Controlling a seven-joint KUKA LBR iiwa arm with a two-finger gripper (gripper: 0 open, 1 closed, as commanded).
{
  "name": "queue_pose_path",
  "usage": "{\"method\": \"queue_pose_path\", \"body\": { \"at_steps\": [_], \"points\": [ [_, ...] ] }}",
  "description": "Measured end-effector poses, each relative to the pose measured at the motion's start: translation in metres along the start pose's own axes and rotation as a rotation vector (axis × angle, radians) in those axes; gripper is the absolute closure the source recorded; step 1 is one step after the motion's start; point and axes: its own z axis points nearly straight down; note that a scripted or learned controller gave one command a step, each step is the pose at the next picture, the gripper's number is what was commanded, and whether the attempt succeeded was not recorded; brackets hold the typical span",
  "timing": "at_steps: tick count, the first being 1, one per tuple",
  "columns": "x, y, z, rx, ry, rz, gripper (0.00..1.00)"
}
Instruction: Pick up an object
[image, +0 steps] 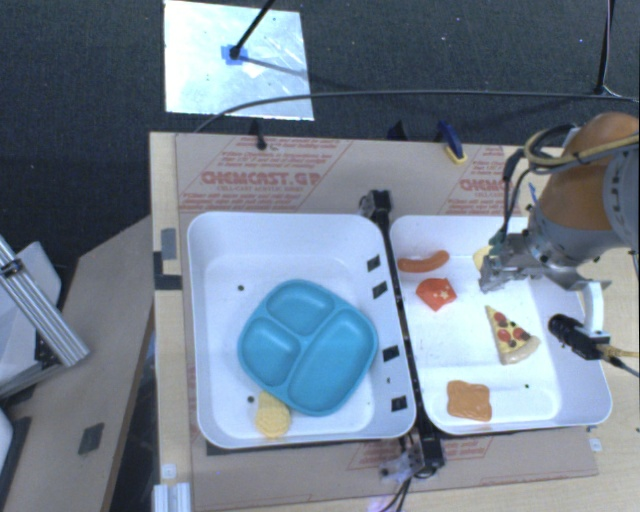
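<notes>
Our gripper (497, 270) hovers low, nothing visibly held; we judge it approaching, needing to descend onto the pizza slice (511, 335) just below.

The left bin (215, 300) holds a divided plate (308, 345) at its centre, with a waffle (271, 415) at the plate's 7 o'clock. In the right bin (580, 400), a sausage (423, 263) lies at 11 o'clock, a tomato piece (436, 293) just below it, a pizza slice (511, 335) toward 3 o'clock, and a toast piece (468, 400) at 6 o'clock.
</notes>
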Motion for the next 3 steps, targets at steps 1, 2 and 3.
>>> {"method": "queue_pose_path", "body": {
  "at_steps": [1,2,3],
  "points": [
    [0.006,-0.006,-0.056,0.001,0.001,-0.001,1.0],
    [0.006,-0.005,-0.069,0.004,0.002,-0.002,1.0],
    [0.052,0.001,-0.072,0.005,0.003,-0.005,1.0]
  ]
}}
